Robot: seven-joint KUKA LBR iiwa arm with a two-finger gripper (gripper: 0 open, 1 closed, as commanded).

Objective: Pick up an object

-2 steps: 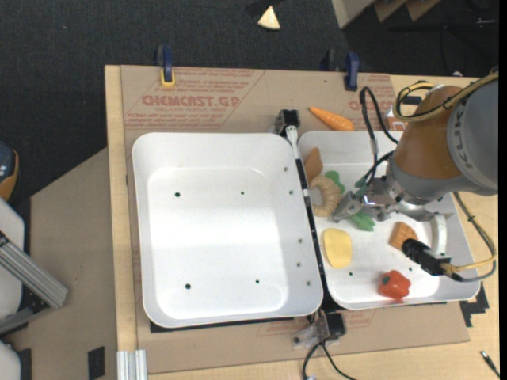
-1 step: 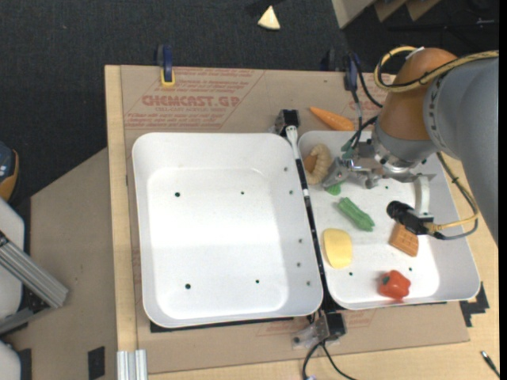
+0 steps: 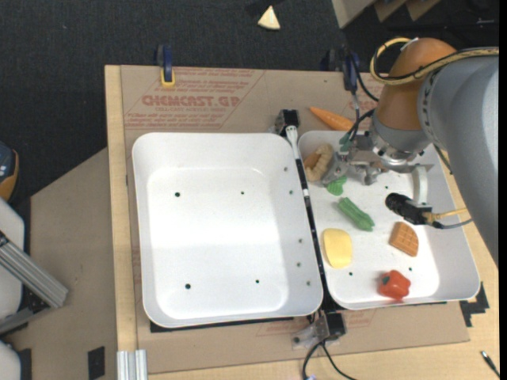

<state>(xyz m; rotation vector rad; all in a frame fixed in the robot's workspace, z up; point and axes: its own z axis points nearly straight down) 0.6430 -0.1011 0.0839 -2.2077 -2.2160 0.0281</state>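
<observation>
Toys lay in the right bin [image 3: 455, 279], six that could be counted: one yellow piece [image 3: 338, 248], one long green pod [image 3: 356, 213], one small green piece [image 3: 336, 186], one waffle-brown piece [image 3: 404, 239], one red piece [image 3: 394, 285] and one tan piece [image 3: 318, 161]. One orange carrot [image 3: 331, 118] sat on the tabletop [image 3: 202, 93] behind it. The left bin [image 3: 214, 228] sat beside. The pincer [image 3: 352, 169] hung over the small green piece; whether it gripped could not be told.

My tabletop [image 3: 198, 93] is brown board with red letters. A blue and yellow clamp [image 3: 165, 64] grips its far edge.
</observation>
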